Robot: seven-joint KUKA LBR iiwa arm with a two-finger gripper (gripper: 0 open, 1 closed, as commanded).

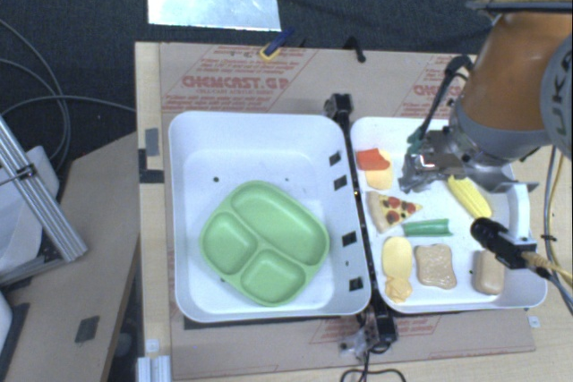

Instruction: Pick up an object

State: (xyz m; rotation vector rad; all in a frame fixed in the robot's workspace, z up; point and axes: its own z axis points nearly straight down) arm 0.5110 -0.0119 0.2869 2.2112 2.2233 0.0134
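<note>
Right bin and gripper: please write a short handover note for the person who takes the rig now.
Gripper: low over the right bin, above the toy food; finger state cannot be judged, nothing seen held.
Right bin: orange block, pizza slice, corn cob, green stick, yellow piece, bread slice, tan piece.
Left bin: green divided plate.
Done: approach only.
Left: grasp and lift one object.

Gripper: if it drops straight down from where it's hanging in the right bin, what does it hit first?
Most likely the pizza slice, lying just below the gripper in the image. The corn cob lies close on the right, so it could be clipped instead. Height is hard to judge from this slanted view.
</note>
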